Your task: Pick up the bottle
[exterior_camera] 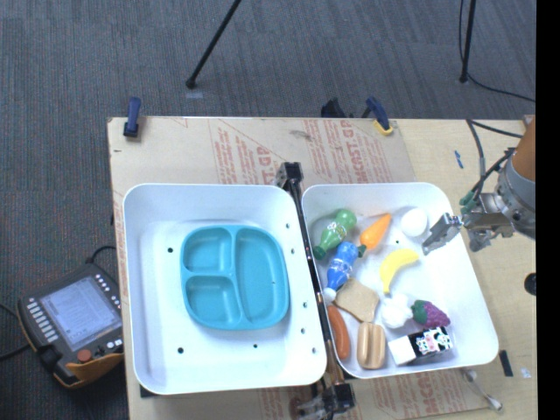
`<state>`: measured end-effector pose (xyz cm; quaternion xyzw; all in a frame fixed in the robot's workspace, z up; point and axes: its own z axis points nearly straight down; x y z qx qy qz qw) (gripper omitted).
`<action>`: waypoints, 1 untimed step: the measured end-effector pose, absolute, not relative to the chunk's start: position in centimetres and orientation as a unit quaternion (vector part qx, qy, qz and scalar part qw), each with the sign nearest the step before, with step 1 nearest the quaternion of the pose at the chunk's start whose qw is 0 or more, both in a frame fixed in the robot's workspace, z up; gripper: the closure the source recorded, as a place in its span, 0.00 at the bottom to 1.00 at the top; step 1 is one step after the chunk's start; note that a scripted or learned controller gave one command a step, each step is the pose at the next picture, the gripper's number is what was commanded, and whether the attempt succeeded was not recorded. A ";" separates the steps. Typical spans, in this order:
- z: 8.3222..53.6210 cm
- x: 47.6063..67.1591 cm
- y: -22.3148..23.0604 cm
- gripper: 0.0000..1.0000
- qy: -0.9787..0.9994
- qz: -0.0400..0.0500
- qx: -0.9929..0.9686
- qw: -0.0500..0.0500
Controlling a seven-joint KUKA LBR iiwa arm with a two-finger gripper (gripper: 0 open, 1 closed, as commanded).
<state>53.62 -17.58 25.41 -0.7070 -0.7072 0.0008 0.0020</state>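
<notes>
Two toy bottles lie in the right bin [472,274], near its left wall. One is a green bottle [334,228]; just below it lies a blue bottle with a white cap [342,265]. My gripper [458,234] hangs over the bin's right rim, well to the right of both bottles. It is open, with nothing between its fingers [437,233].
Around the bottles lie a carrot [376,229], a white egg [413,221], a banana [395,268], a bread slice [357,300], a sausage [339,331], grapes [430,312] and a milk carton [421,344]. The left bin [149,226] holds a teal divided plate [234,276].
</notes>
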 end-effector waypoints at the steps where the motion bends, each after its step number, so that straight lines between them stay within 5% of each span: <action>1: 26.4 53.7 -17.5 1.00 -0.708 0.001 -0.706 0.003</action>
